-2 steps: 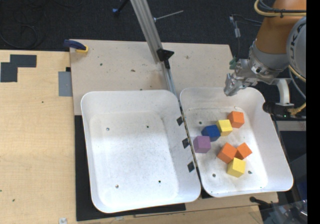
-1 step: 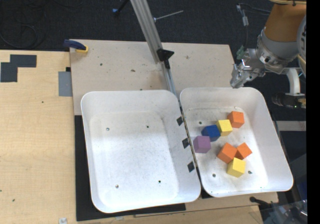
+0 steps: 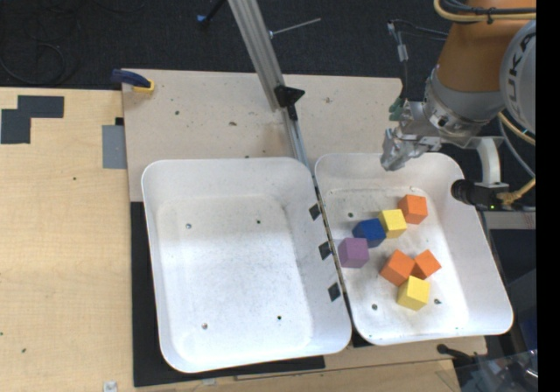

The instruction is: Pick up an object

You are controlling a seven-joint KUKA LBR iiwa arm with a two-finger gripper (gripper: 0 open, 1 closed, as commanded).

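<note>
Jaws [image 3: 395, 157] are hanging over the right bin's [image 3: 490, 294] far rim, clear of the blocks, presumably staging for descent; whether they are parted cannot be told. Below them, nearest, an orange block [image 3: 414, 207] and a yellow block [image 3: 394, 222] are lying. Wrist bulk is hiding the fingertips.

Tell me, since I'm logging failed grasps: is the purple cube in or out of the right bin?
In. The purple cube rests on the right bin's floor near its left wall, beside the blue cube.
</note>
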